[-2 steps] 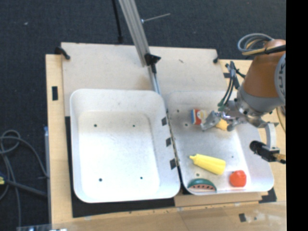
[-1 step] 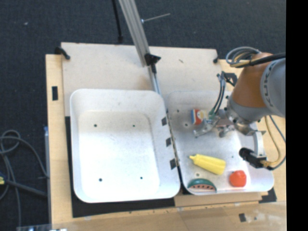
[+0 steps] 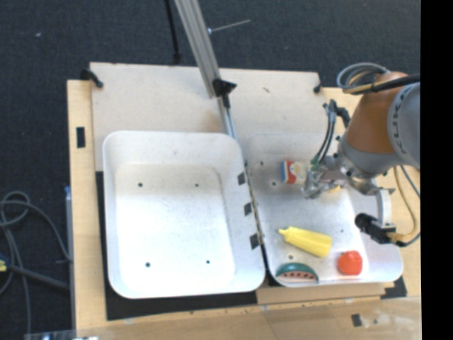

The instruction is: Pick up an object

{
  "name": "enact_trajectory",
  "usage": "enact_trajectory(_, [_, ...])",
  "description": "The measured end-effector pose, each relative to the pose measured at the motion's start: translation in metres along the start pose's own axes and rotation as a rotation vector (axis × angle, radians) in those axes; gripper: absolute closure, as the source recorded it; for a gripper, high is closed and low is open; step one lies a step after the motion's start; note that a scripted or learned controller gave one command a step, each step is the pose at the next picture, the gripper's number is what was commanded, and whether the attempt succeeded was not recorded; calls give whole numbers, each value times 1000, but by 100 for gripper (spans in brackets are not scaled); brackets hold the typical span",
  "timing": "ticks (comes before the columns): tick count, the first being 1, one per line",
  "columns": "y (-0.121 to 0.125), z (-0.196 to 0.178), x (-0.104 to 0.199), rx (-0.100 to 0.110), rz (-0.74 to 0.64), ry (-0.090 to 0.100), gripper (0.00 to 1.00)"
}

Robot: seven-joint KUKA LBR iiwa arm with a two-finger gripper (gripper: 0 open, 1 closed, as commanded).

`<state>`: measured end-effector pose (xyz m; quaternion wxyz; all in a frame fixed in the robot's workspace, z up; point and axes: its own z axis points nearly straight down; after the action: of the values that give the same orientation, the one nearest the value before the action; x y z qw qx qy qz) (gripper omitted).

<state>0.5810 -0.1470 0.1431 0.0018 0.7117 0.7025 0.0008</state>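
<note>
- The worktop looks like pale unfinished board, matt, with a few small dark marks on it.
- Both bins, the left bin and the right bin, look like moulded white plastic with a dull sheen, lightly speckled with grime.
- The slanted post above them is ribbed bare metal, silvery and faintly shiny.
- The floor around looks like dark, rough carpet.
- The yellow bottle-shaped toy and the red ball look like smooth plastic.
- The arm's orange band is smooth and softly glossy; the grey casing beside it is satin.
</note>
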Motion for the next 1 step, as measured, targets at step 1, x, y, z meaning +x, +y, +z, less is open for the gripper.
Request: enact_trajectory(1, [-8, -57, -2, -3, -5, -1, 100])
